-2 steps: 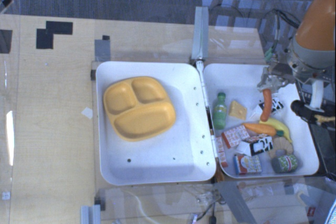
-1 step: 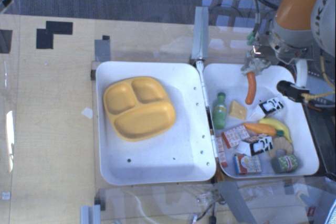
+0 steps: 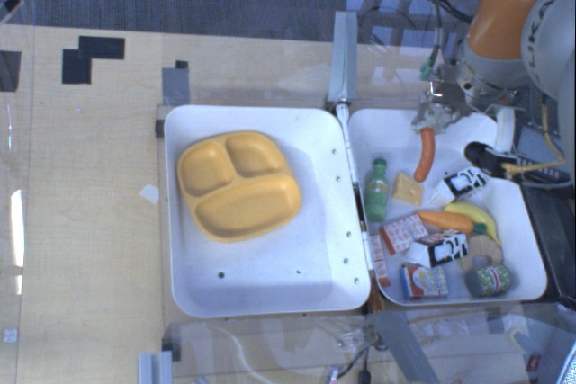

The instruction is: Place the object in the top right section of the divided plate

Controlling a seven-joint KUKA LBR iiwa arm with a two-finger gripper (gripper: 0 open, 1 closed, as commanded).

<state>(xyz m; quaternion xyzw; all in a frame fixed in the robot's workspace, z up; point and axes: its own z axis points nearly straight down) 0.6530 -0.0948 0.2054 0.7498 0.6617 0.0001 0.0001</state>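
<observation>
A yellow divided plate [image 3: 238, 184] lies in the left white bin [image 3: 270, 288]; its top right section [image 3: 257, 154] has nothing in it. Over the back of the right bin [image 3: 531, 270], the gripper [image 3: 433, 120] points down. An orange-red sausage [image 3: 423, 156] hangs upright just below it, its top end between the fingers. The gripper looks shut on that end. The arm's orange band [image 3: 499, 9] sits above it at the far right.
The right bin holds a green bottle [image 3: 376, 189], a cheese wedge [image 3: 408, 190], a carrot [image 3: 445, 220], a banana [image 3: 474, 215], small cartons [image 3: 402, 234] and a can [image 3: 489, 281]. A metal divider [image 3: 342, 58] stands between the bins at the back.
</observation>
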